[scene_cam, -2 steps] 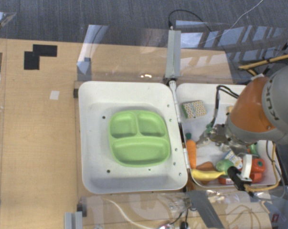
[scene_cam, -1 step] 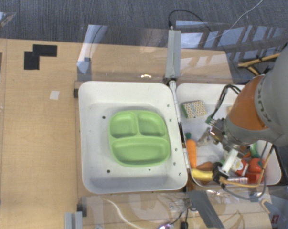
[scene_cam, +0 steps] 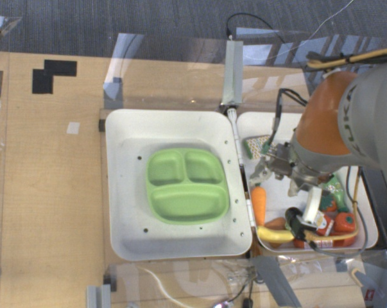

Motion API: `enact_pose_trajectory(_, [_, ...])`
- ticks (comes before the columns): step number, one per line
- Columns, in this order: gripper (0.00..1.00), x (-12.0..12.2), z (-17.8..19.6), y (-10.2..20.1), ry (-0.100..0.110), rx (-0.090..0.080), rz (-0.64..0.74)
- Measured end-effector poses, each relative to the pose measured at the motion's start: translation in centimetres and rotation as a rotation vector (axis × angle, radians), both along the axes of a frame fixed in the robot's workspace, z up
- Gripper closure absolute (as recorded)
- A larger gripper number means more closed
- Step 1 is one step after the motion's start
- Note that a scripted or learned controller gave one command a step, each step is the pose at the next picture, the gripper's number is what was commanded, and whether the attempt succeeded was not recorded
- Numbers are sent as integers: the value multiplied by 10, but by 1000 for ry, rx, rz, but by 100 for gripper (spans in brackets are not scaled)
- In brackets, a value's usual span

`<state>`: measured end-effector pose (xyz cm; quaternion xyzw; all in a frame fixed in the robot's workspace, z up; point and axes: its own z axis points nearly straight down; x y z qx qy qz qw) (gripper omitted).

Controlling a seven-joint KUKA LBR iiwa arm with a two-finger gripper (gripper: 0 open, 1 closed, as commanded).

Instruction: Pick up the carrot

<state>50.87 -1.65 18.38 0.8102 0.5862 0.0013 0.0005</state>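
Camera view: two shallow white bins sit side by side on the wooden worktop (scene_cam: 45,197). Left bin (scene_cam: 126,191) holds a green divided plate (scene_cam: 187,186), lying flat near the bin's centre, with two small compartments at the far side and one long compartment at the near side.

Right bin (scene_cam: 371,226) holds the task object. The carrot (scene_cam: 259,205) lies against the left wall of this bin, just beside the divider between the bins, with its long axis running roughly from far to near. A yellow banana (scene_cam: 275,236) lies at the carrot's near end, along the bin's front wall. A red tomato-like item (scene_cam: 345,223) and several other small items are clustered to the right of the banana; their exact identities are unclear.

The arm (scene_cam: 347,120) enters from the right, with its orange band above the wrist. The end effector (scene_cam: 280,165) is positioned over the right bin, above and slightly right of the carrot's far end. Whether it is released or clenched cannot be determined. No object is visible between its parts, and the carrot rests in the bin.
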Motion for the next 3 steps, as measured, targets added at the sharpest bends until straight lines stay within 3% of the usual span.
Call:
enact_pose_trajectory(1, [0,-21,-1,-13,5,0,-180])
enact_pose_trajectory(2, [0,-21,-1,11,4,1,-599])
enact_pose_trajectory(3, [0,-21,-1,-31,5,0,-837])
